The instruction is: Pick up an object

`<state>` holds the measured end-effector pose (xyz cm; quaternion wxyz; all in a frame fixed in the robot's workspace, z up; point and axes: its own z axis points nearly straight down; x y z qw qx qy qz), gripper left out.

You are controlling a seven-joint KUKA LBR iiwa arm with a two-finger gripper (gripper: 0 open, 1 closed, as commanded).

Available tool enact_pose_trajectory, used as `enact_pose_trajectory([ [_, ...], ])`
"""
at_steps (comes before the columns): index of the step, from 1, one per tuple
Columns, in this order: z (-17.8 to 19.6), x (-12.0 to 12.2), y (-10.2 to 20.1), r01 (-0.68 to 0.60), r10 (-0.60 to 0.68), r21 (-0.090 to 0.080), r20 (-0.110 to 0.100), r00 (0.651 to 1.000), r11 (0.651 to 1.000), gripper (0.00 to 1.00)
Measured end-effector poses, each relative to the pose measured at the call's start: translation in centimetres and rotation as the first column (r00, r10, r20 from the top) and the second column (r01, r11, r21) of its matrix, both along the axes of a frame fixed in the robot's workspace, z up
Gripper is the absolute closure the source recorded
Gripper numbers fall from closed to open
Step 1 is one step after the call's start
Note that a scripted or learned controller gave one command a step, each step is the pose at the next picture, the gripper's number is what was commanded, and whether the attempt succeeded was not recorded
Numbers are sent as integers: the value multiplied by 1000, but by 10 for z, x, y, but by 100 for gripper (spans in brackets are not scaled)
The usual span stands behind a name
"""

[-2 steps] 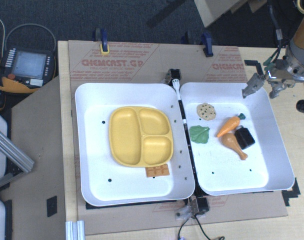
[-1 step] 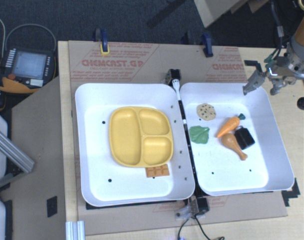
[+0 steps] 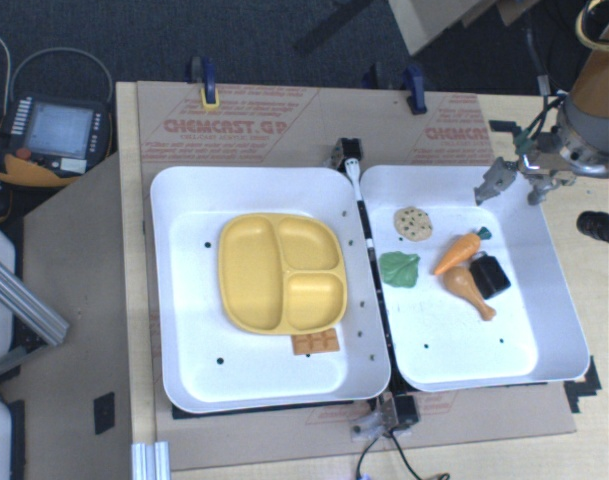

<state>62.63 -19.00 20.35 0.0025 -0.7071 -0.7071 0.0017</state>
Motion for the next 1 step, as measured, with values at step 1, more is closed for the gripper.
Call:
enact_pose_trajectory([
  [1,-43,1,-3,0,0,0,0,1000,1000,0],
])
